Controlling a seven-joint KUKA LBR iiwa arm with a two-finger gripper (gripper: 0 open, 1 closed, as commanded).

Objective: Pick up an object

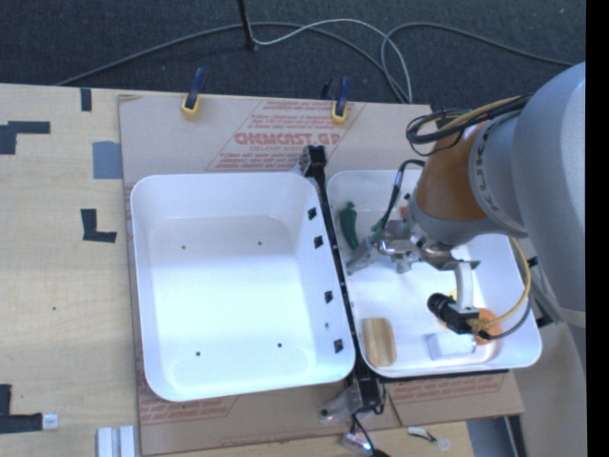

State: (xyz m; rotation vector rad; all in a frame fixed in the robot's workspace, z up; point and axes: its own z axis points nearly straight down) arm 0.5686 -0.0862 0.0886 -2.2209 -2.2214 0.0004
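Note:
My gripper (373, 252) hangs low over the left part of the right bin (509, 360), close to the divider between the bins. A dark green object (348, 223) lies just above and left of it, against the bin's left wall. A tan wooden block (378, 340) rests at the bin's front left. A small white piece (445, 347) and an orange item (487, 327) lie at the front right. The wrist and its cables hide the middle of the bin, and I cannot make out anything held.
The left bin (143, 255) stands beside the right one, with black clips (328, 296) along the shared wall. The grey arm (542, 169) with its orange band (442, 184) covers the right bin's far right side. Cables trail over the bench's far edge.

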